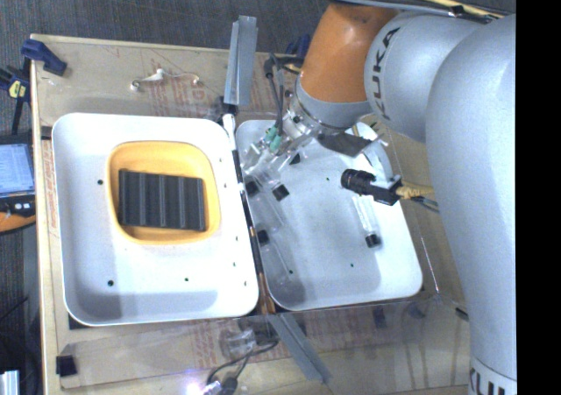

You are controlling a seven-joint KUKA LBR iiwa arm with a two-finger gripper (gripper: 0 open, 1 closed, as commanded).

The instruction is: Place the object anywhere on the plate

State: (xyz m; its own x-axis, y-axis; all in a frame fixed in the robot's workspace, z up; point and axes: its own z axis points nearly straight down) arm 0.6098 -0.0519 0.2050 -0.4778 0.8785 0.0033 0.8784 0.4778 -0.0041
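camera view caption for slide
Gripper over the right white bin; dark ridged block lies on the yellow plate in the left bin.

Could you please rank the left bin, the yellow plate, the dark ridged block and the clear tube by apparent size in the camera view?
Largest to smallest:
1. left bin
2. yellow plate
3. dark ridged block, lying on the plate
4. clear tube, plainly the smallest

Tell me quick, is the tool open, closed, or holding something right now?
The tool: cannot be told. It sits over the right bin, at the bin's upper left corner in the camera view.
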